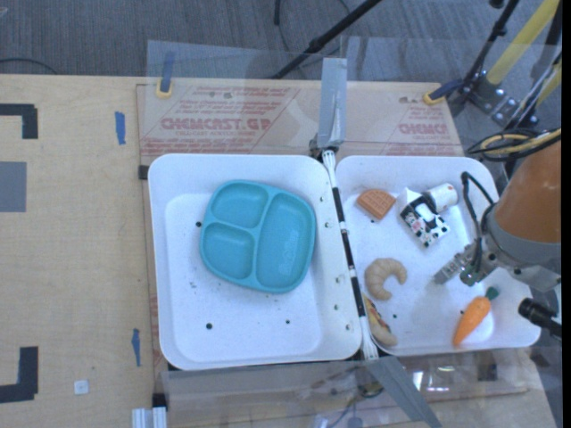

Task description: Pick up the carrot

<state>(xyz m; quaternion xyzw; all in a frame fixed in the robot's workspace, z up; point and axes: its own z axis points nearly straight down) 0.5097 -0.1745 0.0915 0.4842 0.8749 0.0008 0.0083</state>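
The carrot (471, 319) lies in the right bin (419, 344), close to that bin's near right corner, tilted with its green tip pointing up and away toward the arm. It rests flat on the white floor with bare space around it — a placement that leaves it reachable from above without anything crowding the grasp. The gripper (464, 270) hangs just up and left of the carrot, near its green end but apart from it; its metal fingers (449, 271) show as a small grey cluster, and how far they stand open I cannot tell at this size and angle. Nothing is seen between them, so the carrot is not held. The other things in this bin sit clear of the approach: a croissant (385, 276) toward the middle, a waffle-like orange piece (377, 203) and a black-and-white toy (426, 218) farther back. The left bin (174, 266) carries a blue divided plate (259, 236). By my judgement the pick is not yet made — the gripper needs to shift over the carrot's body and descend.
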